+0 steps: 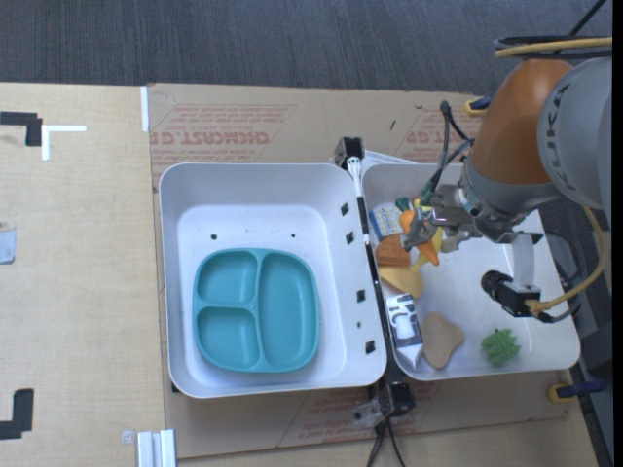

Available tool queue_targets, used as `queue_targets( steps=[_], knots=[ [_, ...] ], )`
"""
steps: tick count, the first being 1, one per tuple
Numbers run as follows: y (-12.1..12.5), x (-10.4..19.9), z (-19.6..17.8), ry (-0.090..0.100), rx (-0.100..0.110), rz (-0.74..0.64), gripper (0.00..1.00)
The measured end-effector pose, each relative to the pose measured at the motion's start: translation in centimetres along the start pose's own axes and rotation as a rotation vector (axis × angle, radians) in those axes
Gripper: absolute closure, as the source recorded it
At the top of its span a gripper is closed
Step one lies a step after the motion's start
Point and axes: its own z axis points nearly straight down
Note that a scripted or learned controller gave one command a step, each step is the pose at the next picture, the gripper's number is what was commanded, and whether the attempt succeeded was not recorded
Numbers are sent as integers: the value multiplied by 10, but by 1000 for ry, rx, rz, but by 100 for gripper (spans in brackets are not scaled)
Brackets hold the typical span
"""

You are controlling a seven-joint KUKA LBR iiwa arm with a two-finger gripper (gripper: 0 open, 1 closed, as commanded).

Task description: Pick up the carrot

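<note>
The carrot (431, 248) is a small orange tapered piece in the right bin (545, 358), near that bin's upper left. My gripper (425, 230) hangs right over it, coming in from the right under the orange wrist band. Its dark fingers (419, 224) are closed on the carrot's upper end, and the orange tip pokes out below them. The carrot looks slightly raised above the bin floor, beside an orange-brown wedge (391, 251).
Left bin (185, 212) holds a teal divided plate (257, 310). The right bin also holds a yellow piece (405, 279), a blue-orange packet (385, 220), a white packet (403, 319), a tan slice (441, 340) and a green broccoli (499, 345). A black cable fitting (510, 294) hangs nearby.
</note>
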Motion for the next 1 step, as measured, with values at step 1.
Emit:
queue_targets(
  steps=[1],
  knots=[
    [26,62,-32,-3,2,198,100]
  ],
)
